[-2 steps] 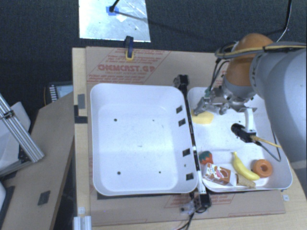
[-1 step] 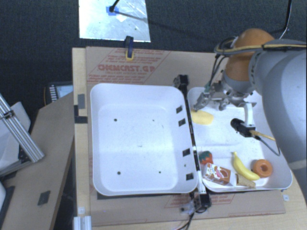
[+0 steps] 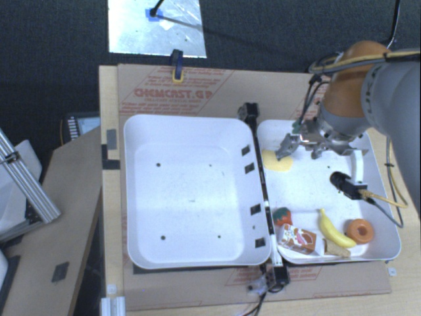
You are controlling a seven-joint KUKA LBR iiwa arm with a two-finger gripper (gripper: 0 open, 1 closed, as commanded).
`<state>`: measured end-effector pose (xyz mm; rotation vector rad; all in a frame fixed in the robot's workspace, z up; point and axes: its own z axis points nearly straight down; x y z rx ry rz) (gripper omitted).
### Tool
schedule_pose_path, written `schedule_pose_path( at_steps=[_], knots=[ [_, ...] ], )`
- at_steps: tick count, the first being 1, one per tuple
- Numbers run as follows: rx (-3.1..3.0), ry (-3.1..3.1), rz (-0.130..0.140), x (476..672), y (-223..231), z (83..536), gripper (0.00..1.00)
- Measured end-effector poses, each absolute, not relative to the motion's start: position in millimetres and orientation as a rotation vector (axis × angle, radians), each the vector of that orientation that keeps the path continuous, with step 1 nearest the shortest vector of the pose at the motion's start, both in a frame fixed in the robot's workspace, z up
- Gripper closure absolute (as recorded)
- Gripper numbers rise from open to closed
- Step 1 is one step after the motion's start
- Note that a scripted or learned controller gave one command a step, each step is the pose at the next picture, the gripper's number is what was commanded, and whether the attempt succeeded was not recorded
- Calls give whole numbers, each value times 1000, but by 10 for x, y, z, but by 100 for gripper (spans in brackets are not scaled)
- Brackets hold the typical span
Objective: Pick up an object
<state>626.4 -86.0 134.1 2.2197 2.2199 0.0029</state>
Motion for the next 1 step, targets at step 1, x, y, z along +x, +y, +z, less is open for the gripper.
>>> schedule_pose_path(
  at_steps=[1],
  knots=[
    [2213,2225,4,6704,-904,827,0]
  ],
)
